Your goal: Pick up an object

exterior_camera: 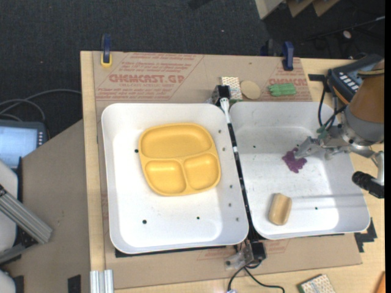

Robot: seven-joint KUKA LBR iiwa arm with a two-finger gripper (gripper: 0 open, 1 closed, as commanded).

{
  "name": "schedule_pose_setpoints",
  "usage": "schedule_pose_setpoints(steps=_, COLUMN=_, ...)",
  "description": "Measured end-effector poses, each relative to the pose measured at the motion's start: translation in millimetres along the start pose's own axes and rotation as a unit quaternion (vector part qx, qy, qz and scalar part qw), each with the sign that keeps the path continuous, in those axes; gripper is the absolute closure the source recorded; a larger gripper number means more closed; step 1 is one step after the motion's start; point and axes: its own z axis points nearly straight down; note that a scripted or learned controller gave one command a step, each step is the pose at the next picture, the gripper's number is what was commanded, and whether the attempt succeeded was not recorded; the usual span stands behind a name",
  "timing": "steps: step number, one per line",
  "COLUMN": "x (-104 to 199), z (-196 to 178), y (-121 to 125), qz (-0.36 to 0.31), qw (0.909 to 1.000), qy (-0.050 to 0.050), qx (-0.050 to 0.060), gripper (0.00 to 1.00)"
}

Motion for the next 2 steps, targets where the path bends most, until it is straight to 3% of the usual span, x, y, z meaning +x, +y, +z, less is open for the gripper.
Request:
schedule_pose_setpoints(steps=1, x=79, z=10, y=-5, qz=0.000, qw=1.0000, qy=-0.002, qx=0.000, gripper=0.00)
schedule_pose_setpoints(steps=2, x=73, z=-4, y=-3, qz=0.003, qw=1.0000, qy=-0.006, qx=-0.005, gripper=1.00)
